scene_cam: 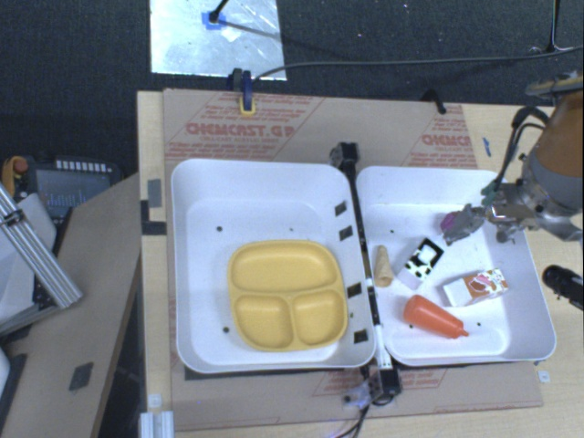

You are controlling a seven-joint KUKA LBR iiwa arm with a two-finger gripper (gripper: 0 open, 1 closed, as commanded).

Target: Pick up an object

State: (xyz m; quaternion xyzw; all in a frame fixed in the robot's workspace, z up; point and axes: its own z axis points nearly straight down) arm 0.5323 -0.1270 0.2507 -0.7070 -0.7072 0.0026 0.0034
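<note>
The right bin (429, 179) holds several loose objects. A tan cone (382, 266) lies by the divider, with a black-and-white patterned block (422, 259) beside it. Further right is a white carton with orange print (476, 286), and an orange carrot-shaped piece (434, 317) lies near the front. My gripper (469, 219) reaches in from the right and hovers low over the bin's upper right part, above and right of the patterned block. A small purple thing (450, 219) shows at its tip; whether it is held or lies beneath is unclear.
The left bin (255, 179) holds a yellow divided tray (287, 293). A black strip with clips (358, 245) runs between the bins. Both bins rest on a cardboard sheet (274, 126). A foil sheet (214, 26) lies behind, and a side table (73, 272) stands at left.
</note>
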